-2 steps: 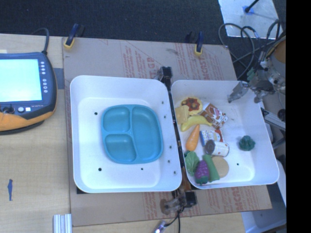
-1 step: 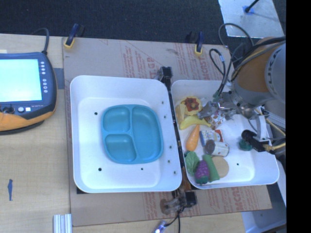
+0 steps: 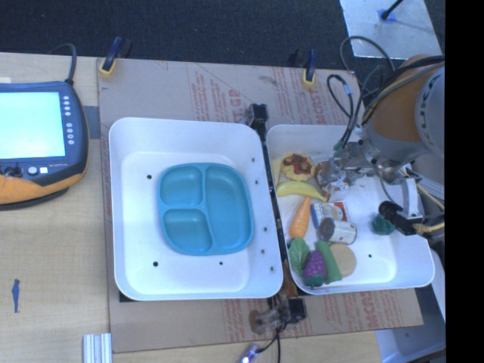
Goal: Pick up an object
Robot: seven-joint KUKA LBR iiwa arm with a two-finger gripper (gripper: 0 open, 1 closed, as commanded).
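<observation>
1. I see the gripper low over the back of the right bin, the grey arm with its orange band coming in from the right. The metal parts there blur together, so I cannot tell how the gripper is set, or whether anything is in it.
2. Just to the gripper's left lie a pizza slice and, nearer the camera, a banana.
3. In front of the gripper sit a carrot, a small tin can on its side, a cracker-like disc, purple grapes and something green, possibly a pepper. These toy foods are the things available for picking.
4. To the gripper's right, a dark green piece lies apart from the pile.
5. Well to the gripper's left, the left bin holds a blue divided plate.
6. Both bins rest on brown board held by clamps, over a wooden bench.
7. Far left, a teach pendant with a lit screen is cut off by the edge.
8. Behind the bench is dark carpet.
</observation>
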